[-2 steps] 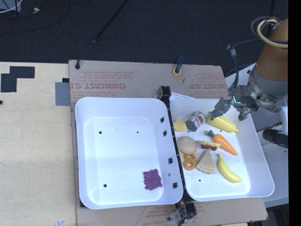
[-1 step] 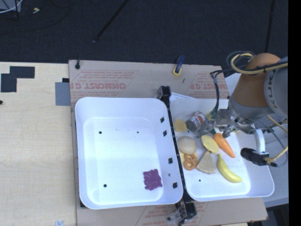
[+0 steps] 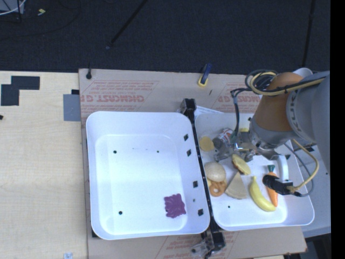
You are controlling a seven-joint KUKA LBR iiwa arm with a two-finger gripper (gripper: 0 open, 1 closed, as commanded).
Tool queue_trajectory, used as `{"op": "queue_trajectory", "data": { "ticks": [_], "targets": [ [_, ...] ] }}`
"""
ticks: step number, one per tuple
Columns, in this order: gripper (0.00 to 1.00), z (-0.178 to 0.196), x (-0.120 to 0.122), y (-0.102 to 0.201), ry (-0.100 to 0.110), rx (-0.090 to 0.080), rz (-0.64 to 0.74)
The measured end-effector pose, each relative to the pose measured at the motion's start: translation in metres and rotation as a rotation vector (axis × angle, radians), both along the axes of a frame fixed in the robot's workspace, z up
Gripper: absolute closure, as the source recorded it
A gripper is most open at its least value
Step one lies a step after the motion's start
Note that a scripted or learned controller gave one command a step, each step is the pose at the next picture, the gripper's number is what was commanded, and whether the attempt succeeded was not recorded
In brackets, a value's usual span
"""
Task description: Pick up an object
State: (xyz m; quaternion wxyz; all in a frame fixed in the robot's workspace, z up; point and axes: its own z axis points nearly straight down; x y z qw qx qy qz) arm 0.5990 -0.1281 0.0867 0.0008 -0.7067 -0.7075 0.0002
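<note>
My gripper [image 3: 223, 149] hangs low in the right bin [image 3: 302, 216], near that bin's upper left, with the grey arm and its orange band reaching in from the right. Toy foods lie around it. A round yellow piece [image 3: 206, 143] sits just to its left and a yellow slice [image 3: 241, 164] just below right. Further below are a beige bun [image 3: 215, 171], an orange pretzel [image 3: 218, 188], a tan bread wedge [image 3: 236, 188], a banana [image 3: 261, 195] and a carrot [image 3: 273, 194]. I see nothing held in the gripper.
The left bin [image 3: 102, 144] holds one purple object [image 3: 174, 205] near its lower right corner. A black divider clip [image 3: 188, 107] sits where the bins meet. Cables [image 3: 302, 171] loop off the arm over the right bin's right side.
</note>
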Motion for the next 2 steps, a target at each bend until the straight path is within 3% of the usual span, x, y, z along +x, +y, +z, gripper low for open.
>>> {"op": "queue_trajectory", "data": {
  "ticks": [1, 2],
  "targets": [
    [1.0, 0.0104, -0.0017, -0.0023, 0.004, 0.0, -0.008],
    [1.0, 0.0006, -0.003, -0.0107, 0.003, 0.0, 0.0]
  ]
}}
